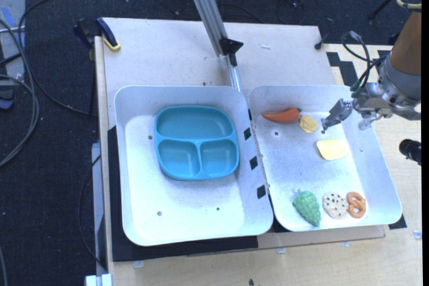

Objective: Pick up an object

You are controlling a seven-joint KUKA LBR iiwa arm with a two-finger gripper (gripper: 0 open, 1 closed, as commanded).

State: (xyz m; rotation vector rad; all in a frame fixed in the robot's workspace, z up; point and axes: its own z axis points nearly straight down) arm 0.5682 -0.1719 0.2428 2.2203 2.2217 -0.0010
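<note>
Far to the gripper's left, a blue divided plate [197, 142] lies in the left bin [134, 211]. Nearer, the toy carrot [282, 115] and a small yellow piece [308, 124] lie just left of the gripper [333, 118]. Below it sit a yellow block [332, 149], green toy [307, 206], cookie [334, 205] and pretzel [356, 204]. The gripper hangs above the right bin [375, 164]; I can't tell whether it's open or closed, and nothing shows in its grasp.

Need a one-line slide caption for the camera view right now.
Gripper hovers over the right bin near a carrot; blue tray sits in the left bin.
</note>
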